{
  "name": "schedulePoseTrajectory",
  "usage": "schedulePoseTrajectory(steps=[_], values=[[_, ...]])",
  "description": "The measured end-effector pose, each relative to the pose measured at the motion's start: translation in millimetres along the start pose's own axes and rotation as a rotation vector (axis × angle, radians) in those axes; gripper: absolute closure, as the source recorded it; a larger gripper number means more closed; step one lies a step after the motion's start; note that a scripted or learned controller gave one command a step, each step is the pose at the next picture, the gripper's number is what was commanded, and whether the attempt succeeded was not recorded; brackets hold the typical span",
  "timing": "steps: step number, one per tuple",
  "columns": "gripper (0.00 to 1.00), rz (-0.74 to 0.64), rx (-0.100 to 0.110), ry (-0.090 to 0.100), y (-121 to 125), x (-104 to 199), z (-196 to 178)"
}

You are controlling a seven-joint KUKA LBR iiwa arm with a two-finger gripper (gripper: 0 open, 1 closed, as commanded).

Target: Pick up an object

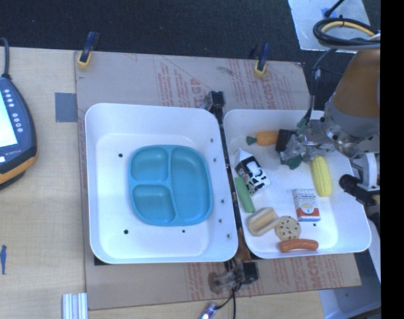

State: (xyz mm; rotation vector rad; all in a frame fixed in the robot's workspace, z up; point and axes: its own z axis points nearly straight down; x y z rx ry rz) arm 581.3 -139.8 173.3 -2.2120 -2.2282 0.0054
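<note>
My gripper [290,150] hangs low over the upper middle of the right bin [361,238], below the grey arm with its orange band [360,85]. An orange carrot with a green top [264,138] lies just to its left. A yellow corn cob [321,175] lies just to its lower right. Further down the bin are a black-and-white item [252,173], a green pickle [244,195], a bread roll [262,220], a cookie [288,228], a sausage [298,246] and a small red-and-white carton [306,205]. Something small and greenish sits right under the gripper, and I cannot tell what it is.
The left bin [102,231] holds a blue divided plate [170,184]. A control pendant [6,128] lies at the bench's left edge. Clamps [86,50] [260,58] pin the cardboard at the back. A wall between the bins [226,178] runs close to the left-hand items.
</note>
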Motion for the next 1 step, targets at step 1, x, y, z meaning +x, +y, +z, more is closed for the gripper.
schedulePoseTrajectory(steps=[1], values=[[1.00, 0.003, -0.001, 0.003, 75.2, 58.8, -19.1]])
